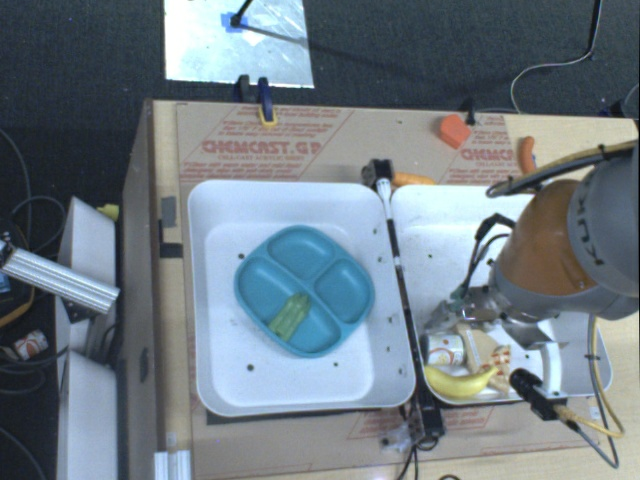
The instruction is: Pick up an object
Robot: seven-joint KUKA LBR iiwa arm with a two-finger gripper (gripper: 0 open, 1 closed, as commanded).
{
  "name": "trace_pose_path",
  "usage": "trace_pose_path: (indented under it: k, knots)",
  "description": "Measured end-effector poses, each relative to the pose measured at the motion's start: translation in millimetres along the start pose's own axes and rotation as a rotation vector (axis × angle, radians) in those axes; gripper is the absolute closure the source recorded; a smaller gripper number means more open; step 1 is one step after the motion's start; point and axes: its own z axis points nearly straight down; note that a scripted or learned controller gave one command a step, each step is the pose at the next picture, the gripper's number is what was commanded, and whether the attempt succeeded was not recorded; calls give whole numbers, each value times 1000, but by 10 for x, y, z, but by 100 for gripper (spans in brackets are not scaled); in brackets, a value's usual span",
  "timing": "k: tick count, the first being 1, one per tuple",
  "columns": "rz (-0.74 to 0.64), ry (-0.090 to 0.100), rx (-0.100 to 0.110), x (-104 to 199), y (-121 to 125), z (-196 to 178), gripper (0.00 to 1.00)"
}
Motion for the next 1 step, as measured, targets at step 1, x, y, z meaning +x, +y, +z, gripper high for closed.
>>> trace_pose_path:
  k: [1]
  knots:
    - [-1, 0, -4, 1, 14, -108, 100]
